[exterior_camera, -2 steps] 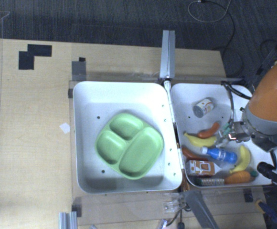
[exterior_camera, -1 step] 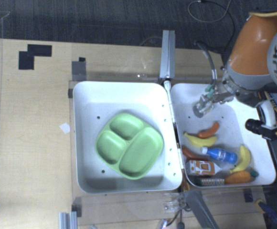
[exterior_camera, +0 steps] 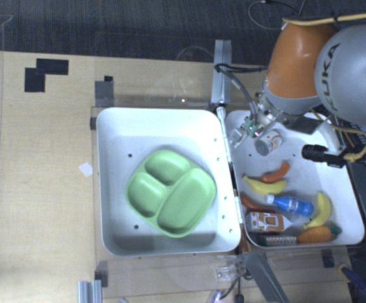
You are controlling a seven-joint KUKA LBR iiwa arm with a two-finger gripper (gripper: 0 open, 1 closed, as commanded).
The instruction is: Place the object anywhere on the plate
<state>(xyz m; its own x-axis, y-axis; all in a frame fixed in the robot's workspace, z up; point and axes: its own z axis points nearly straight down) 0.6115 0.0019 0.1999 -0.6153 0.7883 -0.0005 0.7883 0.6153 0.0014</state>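
Observation:
A green divided plate [exterior_camera: 172, 191] lies in the left white bin [exterior_camera: 117, 137]; none of its three sections has anything in it. The right bin [exterior_camera: 353, 223] holds the loose objects: a yellow banana [exterior_camera: 263, 185] with an orange-red sausage-like piece [exterior_camera: 276, 173] on it, a blue bottle [exterior_camera: 292, 204], a second banana [exterior_camera: 322, 208], an orange carrot [exterior_camera: 315, 234] and a small printed carton [exterior_camera: 266, 221]. My gripper [exterior_camera: 257, 130] hangs over the far left corner of the right bin, above the objects and just right of the wall between the bins.
The grey and orange arm [exterior_camera: 322, 62] covers the back right of the right bin. A metal post [exterior_camera: 221, 74] stands behind the divider between the bins. A dark cable [exterior_camera: 325, 153] crosses the right bin's far side.

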